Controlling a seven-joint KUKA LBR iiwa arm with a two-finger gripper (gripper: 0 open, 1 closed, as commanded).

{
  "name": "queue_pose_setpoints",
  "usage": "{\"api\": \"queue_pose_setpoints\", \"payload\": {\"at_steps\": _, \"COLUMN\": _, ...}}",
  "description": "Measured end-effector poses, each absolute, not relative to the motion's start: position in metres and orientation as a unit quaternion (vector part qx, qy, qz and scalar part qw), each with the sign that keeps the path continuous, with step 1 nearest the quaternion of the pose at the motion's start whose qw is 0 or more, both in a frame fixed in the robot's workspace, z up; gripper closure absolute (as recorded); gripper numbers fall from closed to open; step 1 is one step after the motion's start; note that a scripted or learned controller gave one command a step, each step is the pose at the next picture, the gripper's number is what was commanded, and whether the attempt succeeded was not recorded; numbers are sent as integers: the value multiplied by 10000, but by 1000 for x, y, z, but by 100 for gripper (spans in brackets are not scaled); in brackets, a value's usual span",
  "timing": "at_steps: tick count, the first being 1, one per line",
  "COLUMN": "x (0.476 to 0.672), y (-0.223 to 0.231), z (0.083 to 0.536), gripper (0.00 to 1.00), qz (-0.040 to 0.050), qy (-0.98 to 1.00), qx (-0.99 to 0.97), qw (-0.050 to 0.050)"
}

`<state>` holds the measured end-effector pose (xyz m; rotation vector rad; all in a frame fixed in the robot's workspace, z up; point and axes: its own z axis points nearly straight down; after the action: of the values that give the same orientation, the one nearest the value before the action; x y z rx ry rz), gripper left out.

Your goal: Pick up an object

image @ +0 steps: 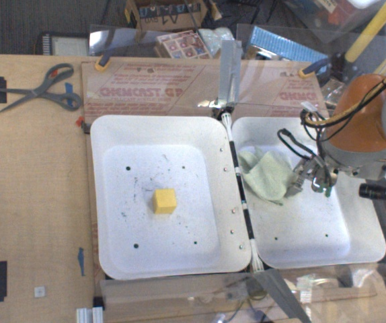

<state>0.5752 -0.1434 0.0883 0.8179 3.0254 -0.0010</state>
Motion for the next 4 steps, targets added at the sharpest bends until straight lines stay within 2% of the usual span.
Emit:
{"api": "queue_pose_setpoints", "payload": {"at_steps": 1, "x": 567, "y": -113, "z": 89, "gripper": 100, "qz": -1, "qy": 9229, "qx": 3851, "qw": 49}}
{"api": "queue_pose_setpoints", "payload": {"at_steps": 2, "x": 647, "y": -91, "z": 185, "gripper": 100, "qz": 0, "qy": 8543, "qx": 5197, "qw": 19}}
{"api": "queue_pose_setpoints", "payload": {"at_steps": 3, "x": 667, "y": -5, "z": 225, "gripper": 100, "qz": 0, "qy": 8246, "qx": 5658, "qw": 13}}
{"api": "queue_pose_setpoints", "payload": {"at_steps": 4, "x": 532, "y": -41, "z": 185, "gripper": 100, "qz": -6, "qy": 7656, "qx": 6434, "qw": -7}}
